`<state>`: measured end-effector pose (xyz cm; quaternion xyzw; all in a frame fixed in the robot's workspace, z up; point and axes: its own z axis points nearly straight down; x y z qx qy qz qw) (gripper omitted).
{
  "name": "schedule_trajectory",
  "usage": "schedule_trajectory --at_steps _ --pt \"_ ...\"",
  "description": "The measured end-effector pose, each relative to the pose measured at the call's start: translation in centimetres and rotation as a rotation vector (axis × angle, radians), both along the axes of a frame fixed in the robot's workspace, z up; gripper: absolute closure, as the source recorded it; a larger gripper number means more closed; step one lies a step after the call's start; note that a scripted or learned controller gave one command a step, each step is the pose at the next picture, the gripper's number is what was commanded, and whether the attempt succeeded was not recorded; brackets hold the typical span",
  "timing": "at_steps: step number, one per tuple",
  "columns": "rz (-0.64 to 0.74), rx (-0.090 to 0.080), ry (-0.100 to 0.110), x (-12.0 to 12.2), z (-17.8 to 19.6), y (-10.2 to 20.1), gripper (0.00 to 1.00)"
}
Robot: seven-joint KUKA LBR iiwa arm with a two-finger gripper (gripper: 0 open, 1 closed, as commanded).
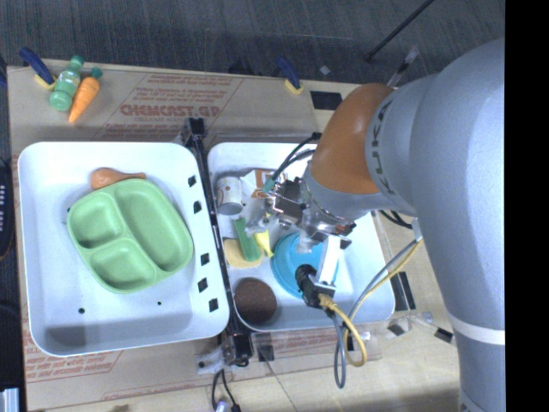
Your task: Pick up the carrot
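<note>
The carrot, orange with a green top, lies on the brown board behind the left bin, at the far left of the view, outside both bins. A green bottle rests against its left side. My gripper hangs low in the right bin, far from the carrot, just above a green and yellow item and next to a silver can. The arm's orange band and wrist hide much of that bin.
The left bin holds a green divided plate with an orange-brown piece behind it. In the right bin sit a blue cup and a dark brown round thing. Blue clamps grip the board's back edge.
</note>
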<state>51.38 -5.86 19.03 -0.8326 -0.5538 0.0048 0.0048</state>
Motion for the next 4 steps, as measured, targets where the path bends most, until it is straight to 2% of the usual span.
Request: schedule_trajectory --at_steps 1,2,3,4 --pt "-0.190 -0.003 -0.007 4.7 -6.0 -4.1 0.00" --pt "-0.337 0.005 -0.055 8.0 -7.5 -12.7 0.00" --pt "-0.120 -0.006 -0.018 6.3 9.0 -14.0 0.00" --pt "-0.248 0.000 0.003 3.0 -0.2 -2.6 0.00"
